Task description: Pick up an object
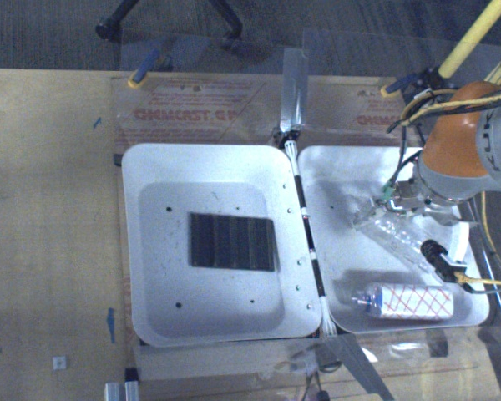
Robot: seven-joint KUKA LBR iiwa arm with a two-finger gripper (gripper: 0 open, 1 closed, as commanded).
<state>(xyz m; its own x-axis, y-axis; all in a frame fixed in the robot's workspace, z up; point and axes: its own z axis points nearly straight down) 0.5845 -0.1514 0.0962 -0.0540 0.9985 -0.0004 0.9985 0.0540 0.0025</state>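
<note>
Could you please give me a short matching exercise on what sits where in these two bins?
Things:
1. dark ridged panel
2. bottle with red-patterned label
3. clear plastic piece
4. hand

Places:
A. right bin, near edge
B. left bin, middle
C. over the right bin, far side
D. right bin, middle

Pairs: 1-B, 2-A, 3-D, 4-C

Matt white plastic bins [150,182] on a wooden bench [42,224]; clear glossy bottle [397,236].
</note>
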